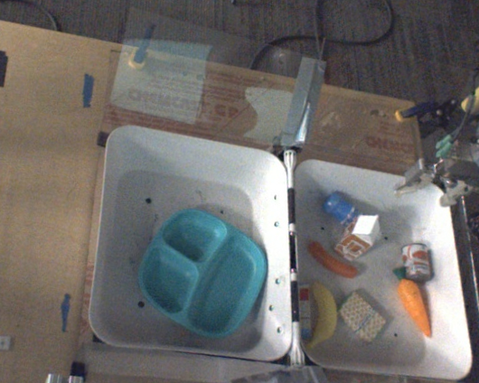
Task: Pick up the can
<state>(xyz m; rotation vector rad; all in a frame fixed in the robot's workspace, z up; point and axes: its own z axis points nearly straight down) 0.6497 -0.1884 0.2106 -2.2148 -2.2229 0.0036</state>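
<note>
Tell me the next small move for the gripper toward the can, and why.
Probably shift the gripper down-image and slightly right, to hover above the can. The gripper sits over the top-right corner of the right bin, apart from everything, while the can lies on its side near the bin's right wall, just above the carrot. Centring first should keep the descent off the carrot.

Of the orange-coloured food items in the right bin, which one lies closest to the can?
The carrot, pointed and bright orange, lies just below the can near the right wall. The reddish sausage sits further left, beside the small carton.
</note>
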